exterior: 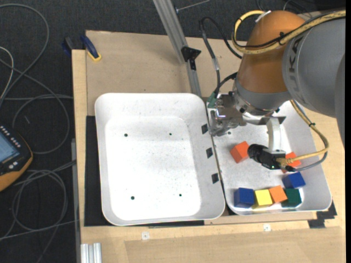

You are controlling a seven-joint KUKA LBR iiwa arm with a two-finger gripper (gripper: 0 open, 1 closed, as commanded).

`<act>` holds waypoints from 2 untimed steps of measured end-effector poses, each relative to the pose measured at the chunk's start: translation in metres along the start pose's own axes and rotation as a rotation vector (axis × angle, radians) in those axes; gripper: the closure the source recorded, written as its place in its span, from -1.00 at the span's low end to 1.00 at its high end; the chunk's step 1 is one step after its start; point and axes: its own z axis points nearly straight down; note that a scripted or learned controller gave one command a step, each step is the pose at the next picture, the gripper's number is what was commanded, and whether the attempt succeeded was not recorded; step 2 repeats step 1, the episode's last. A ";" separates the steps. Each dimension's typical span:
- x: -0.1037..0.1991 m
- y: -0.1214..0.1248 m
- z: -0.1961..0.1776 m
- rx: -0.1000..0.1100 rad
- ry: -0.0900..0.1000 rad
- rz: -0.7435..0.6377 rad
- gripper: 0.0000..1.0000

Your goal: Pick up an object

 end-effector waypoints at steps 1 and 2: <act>0.053 0.019 0.004 0.001 0.000 0.000 1.00; 0.053 0.019 0.004 0.001 0.000 0.000 1.00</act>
